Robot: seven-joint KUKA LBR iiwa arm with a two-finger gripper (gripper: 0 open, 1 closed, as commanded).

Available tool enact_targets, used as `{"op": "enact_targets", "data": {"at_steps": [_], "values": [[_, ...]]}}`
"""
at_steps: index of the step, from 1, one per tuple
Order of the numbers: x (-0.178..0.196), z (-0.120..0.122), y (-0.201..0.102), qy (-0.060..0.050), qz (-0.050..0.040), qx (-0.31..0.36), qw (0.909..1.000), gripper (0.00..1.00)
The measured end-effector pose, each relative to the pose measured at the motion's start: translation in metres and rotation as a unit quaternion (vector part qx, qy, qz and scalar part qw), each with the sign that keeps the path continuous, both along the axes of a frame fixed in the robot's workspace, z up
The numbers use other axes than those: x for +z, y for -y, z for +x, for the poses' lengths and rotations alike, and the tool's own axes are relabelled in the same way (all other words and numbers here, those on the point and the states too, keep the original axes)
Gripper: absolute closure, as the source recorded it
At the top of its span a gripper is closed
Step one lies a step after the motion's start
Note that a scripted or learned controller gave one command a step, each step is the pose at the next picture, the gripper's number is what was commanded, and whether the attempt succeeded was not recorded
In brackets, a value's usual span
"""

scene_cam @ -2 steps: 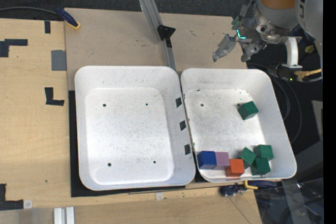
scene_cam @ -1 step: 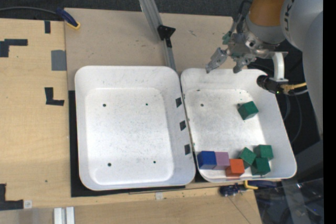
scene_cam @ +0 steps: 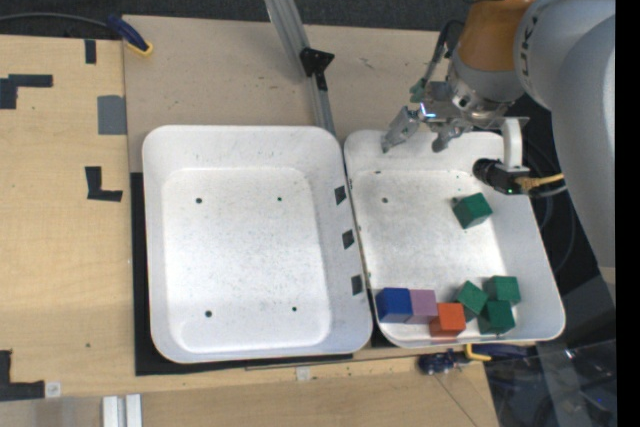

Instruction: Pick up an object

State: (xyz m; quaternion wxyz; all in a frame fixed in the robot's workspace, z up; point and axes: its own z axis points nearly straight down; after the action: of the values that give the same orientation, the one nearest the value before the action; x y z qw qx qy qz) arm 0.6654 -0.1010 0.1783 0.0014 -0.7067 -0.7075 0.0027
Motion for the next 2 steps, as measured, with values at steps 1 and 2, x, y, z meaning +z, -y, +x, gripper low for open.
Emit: {"op": "enact_targets", "data": {"at_steps": [1, 2], "values": [[-0.065, -0.003, -0.001, -0.001, 0.0004, 0.000, 1.0000, 0.00], [-0.051, -0.001, -0.003, 0.002, 0.0012, 0.001, 1.0000, 1.00]]}}
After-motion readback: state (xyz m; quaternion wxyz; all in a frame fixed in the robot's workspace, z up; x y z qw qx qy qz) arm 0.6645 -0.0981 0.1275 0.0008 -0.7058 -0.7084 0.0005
